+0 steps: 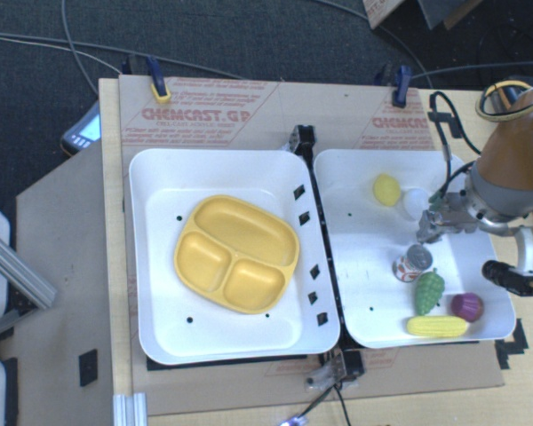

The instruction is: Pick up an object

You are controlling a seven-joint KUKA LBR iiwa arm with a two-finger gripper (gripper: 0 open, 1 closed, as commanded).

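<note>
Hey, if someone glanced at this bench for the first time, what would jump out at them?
Probably the big yellow divided plate, lying alone in the left bin. Next, the orange-banded arm reaching in from the right, its gripper low in the right bin just above a small can. Nearby lie a yellow ball, a green vegetable, a purple piece and a corn cob.

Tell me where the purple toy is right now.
The purple toy lies in the right bin, near its front right corner, just right of the green toy and above the yellow corn.
</note>
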